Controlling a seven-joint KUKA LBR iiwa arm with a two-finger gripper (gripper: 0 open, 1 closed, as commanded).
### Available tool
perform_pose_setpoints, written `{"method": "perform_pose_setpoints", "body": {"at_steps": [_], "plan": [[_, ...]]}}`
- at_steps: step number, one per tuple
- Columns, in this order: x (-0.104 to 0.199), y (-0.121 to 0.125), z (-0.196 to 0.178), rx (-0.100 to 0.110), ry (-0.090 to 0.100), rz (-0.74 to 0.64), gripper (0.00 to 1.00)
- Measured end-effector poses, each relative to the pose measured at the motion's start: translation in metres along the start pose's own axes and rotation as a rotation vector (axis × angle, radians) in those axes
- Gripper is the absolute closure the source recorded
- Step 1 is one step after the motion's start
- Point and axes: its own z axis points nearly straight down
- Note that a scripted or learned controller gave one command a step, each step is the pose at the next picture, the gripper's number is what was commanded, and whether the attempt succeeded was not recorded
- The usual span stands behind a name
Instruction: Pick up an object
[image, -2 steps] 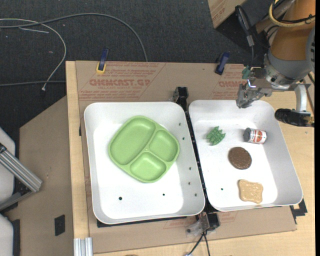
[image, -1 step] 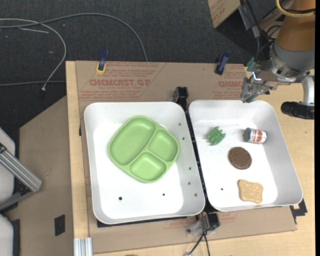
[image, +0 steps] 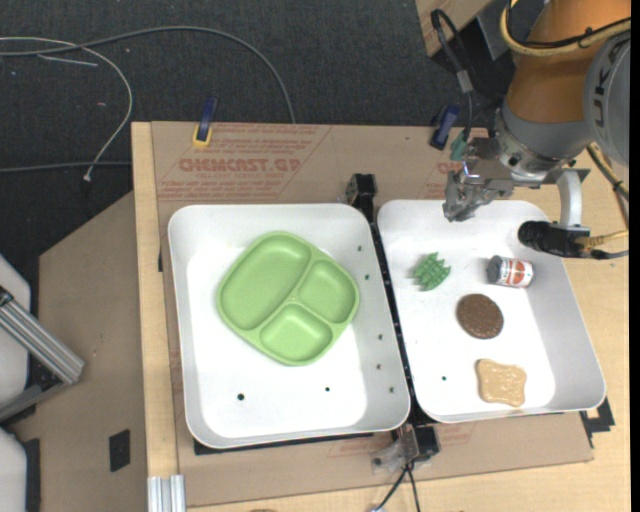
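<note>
Objects lie in right bin (image: 590, 350); claw (image: 462, 207) hangs above its far edge.

Small green toy (image: 431, 271), brown disc (image: 481, 316), can (image: 511, 272), tan cookie (image: 500, 382), right bin (image: 575, 320)

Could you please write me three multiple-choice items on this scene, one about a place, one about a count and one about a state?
1. Where does the green divided plate lie?
A. in the left bin
B. in the right bin
C. on the cardboard

2. How many loose things lie in the right bin?
A. two
B. four
C. six

3. How does the small can rest?
A. upright
B. on its side
C. stacked on the brown disc

Answers: 1 A, the plate sits within the left bin. 2 B, the green toy, the can, the brown disc and the tan piece. 3 B, its round side faces up.
</note>
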Motion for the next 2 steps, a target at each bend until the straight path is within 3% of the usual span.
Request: {"method": "perform_pose_setpoints", "body": {"at_steps": [2], "plan": [[0.120,-0.026,0.003,-0.001,0.001,-0.002,1.00]]}}
